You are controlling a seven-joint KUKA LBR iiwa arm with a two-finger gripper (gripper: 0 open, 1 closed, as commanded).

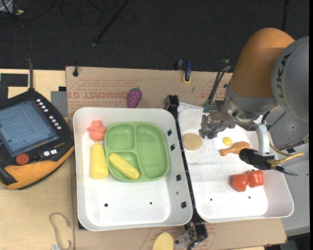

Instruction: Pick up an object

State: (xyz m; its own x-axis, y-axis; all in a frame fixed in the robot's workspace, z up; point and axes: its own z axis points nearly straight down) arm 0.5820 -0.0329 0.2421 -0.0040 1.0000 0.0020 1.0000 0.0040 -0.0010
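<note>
Two white bins sit side by side on the tabletop. My hand (211, 128) hovers low over the right bin (281, 204), near a tan disc (192, 141); I cannot tell its opening. I'd centre over the disc before descending.

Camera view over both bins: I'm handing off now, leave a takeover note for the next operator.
Gripper: low over the right white bin's far end; finger state unclear, nothing seen held.
Right bin: tan round disc, small yellow piece, orange drumstick-shaped toy, red toy pepper.
Left white bin: green divided plate with yellow toy corn; yellow bottle and pink toy beside it.
Done: nothing lifted. Left: pick one object.
</note>
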